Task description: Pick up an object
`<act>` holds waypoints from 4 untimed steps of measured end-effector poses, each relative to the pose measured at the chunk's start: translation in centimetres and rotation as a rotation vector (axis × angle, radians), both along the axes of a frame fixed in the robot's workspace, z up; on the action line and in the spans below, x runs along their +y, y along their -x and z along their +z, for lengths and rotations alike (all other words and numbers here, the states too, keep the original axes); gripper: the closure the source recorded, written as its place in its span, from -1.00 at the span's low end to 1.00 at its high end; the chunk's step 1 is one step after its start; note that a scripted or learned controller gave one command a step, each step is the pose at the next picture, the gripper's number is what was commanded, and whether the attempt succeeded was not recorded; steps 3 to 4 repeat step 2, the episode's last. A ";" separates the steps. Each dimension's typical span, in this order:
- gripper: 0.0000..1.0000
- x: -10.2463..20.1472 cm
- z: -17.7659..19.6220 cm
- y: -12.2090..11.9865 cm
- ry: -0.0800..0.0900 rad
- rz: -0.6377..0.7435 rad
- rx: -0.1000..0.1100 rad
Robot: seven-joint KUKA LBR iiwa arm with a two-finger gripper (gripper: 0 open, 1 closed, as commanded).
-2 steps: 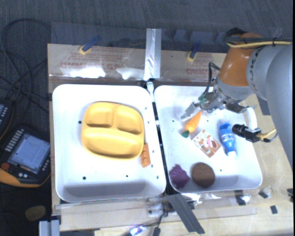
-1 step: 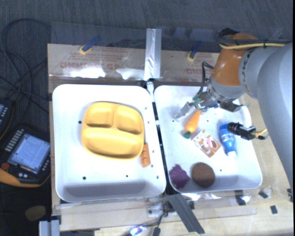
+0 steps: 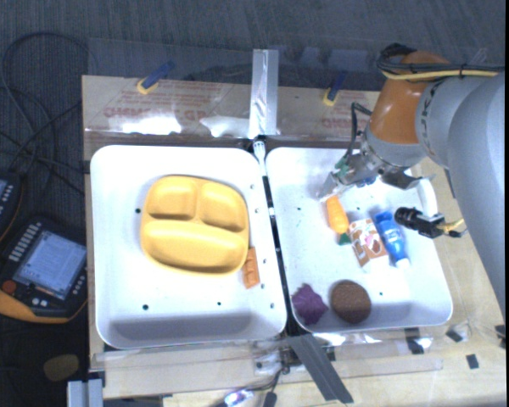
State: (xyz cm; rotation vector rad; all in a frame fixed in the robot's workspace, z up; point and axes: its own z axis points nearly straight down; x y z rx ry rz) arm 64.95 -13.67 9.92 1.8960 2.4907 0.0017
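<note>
Gripper (image 3: 343, 176): low over the upper part of the right bin (image 3: 424, 312), on the grey arm (image 3: 467, 142) with its orange band (image 3: 399, 117); whether it is open or closed cannot be told, and nothing is seen held in it.

Contents of the right bin, placed from the gripper:
- Orange carrot-shaped toy (image 3: 337, 214): just below the gripper, lying lengthwise, apart from it.
- Printed snack packet (image 3: 367, 241): below and slightly right, beside the carrot toy.
- Blue tube (image 3: 391, 238): right of the packet, touching or nearly so.
- Brown ball (image 3: 350, 301): well below, near the bin's front wall.
- Purple soft lump (image 3: 308, 303): just left of the ball.

Left bin (image 3: 110, 312), well left of the gripper:
- Yellow compartment tray (image 3: 195, 224), upside down.
- Small orange piece (image 3: 251, 270) at the tray's lower right edge.

Both bins rest on the desk (image 3: 97, 100).
</note>
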 end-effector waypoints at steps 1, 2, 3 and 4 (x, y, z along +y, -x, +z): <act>1.00 4.9 8.4 -1.9 -0.004 -0.475 0.010; 1.00 4.9 9.3 -1.8 0.001 -0.473 0.012; 1.00 4.9 9.3 -1.8 0.001 -0.473 0.012; 1.00 4.9 9.3 -1.8 0.001 -0.473 0.012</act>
